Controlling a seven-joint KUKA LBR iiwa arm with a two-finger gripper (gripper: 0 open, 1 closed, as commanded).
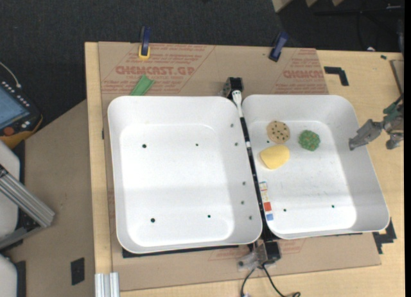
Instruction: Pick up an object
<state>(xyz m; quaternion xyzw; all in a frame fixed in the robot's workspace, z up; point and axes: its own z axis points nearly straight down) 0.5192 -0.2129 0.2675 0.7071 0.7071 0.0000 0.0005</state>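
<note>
Right now the gripper (371, 133) hangs over the right bin's (321, 222) right rim; whether it is spread, I cannot tell. Nearer the bin's upper middle lie a green ball (309, 140), a cookie (278, 131) and a yellow lump (275, 157). The lump looks light, soft, rounded: pinch across its narrow width.

Grey metal claw (379, 133), thin fingers
</note>
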